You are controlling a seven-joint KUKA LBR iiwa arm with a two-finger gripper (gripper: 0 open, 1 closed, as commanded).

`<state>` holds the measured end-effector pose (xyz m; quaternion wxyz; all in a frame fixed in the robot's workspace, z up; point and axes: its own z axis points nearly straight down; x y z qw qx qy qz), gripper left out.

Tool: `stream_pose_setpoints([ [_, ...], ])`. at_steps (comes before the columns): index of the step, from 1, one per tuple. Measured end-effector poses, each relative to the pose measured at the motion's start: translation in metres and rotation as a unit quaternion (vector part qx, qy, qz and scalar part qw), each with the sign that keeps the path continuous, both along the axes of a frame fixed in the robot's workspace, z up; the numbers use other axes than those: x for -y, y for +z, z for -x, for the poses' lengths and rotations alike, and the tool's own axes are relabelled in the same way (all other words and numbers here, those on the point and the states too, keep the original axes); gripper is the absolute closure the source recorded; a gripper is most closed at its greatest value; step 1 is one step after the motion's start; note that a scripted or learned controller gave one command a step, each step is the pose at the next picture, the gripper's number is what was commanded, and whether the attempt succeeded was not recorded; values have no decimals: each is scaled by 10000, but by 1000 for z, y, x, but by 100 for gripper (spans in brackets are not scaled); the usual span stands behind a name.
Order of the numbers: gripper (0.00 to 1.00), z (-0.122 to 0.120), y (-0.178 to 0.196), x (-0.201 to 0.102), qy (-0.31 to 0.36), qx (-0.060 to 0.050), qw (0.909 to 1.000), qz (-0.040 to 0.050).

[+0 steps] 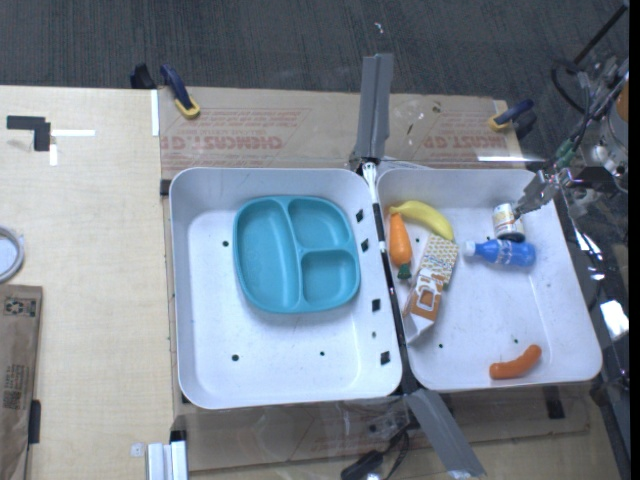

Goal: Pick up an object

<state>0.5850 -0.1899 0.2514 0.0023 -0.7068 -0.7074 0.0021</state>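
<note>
From the overhead camera I see two white bins side by side. The left bin (200, 368) holds a teal plate (297, 253). The right bin (560, 318) holds a banana (425, 216), carrot (400, 240), carton (432, 278), blue bottle (503, 253), small can (507, 221) and sausage (515, 362). My gripper (548, 183) hangs at the bin's far right rim, near the can; I cannot tell its state.

My bench (90, 228) looks like pale matt wood. Both white bins (200, 368) look smooth and plastic, faintly glossy. The teal plate (296, 254) is smooth matt plastic. The carton (432, 276) looks like printed card, and the blue bottle (505, 253) shiny plastic.
</note>
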Motion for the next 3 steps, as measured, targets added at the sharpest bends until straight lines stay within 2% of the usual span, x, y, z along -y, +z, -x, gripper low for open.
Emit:
stream_pose_setpoints([
  [1, 0, -10, -134, -12, -639, 110, 9979, 23],
  [2, 0, 6, -146, -18, -650, 185, 9977, 84],
  [3, 100, 7, -140, -17, -659, 154, 9977, 80],
])
